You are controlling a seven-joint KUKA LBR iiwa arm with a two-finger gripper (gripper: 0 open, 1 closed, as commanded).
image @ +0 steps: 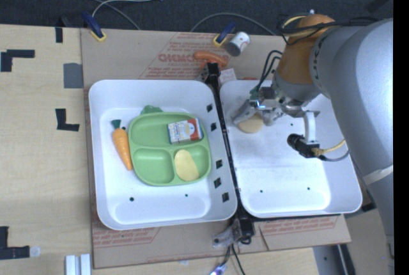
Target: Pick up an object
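In the right bin [300,197] a pale tan rounded object [251,126] lies near the back left corner. My gripper [255,115] is down over it, open, with one finger [239,116] to its left and the other to its right. The tan object rests on the bin floor between and just below the fingertips, not lifted. In the left bin [153,213] sits a green divided plate [151,163] bearing a small printed box [184,131] and a yellow oval piece [186,166]. An orange toy carrot [121,146] lies beside the plate's left edge.
The grey arm with its orange band [300,62] fills the upper right, over the right bin's far side. A black cable plug [301,144] hangs over the right bin. An orange sausage-like item [209,57] and a small metal cylinder [238,43] lie behind the bins.
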